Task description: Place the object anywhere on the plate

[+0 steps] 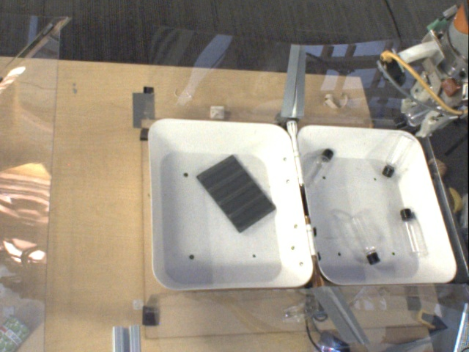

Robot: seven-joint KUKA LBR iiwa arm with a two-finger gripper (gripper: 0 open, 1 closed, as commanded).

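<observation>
Up at two o'clock in the camera view, the gripper sits high beyond the right bin's far corner, cables looped around the wrist, and whether the claw is open or closed I cannot tell from this angle; nothing visible is carried in it. Over to nine o'clock of the frame's centre, the left bin holds the plate, a dark ribbed slab lying flat and turned diagonally, well clear of all four walls, which leaves open floor on every side for a drop from above. Across the divider, the right bin carries the candidates: clear vials with black caps, hard to outline against the white. One vial lies near the eleven o'clock corner, close to the divider wall; another vial slants toward one o'clock; a third vial rests along the three o'clock wall; a fourth vial lies near six o'clock. My read: the pick has not begun, the wall-huggers give fingers little room, and the raised rims where the bins meet must be cleared.
</observation>
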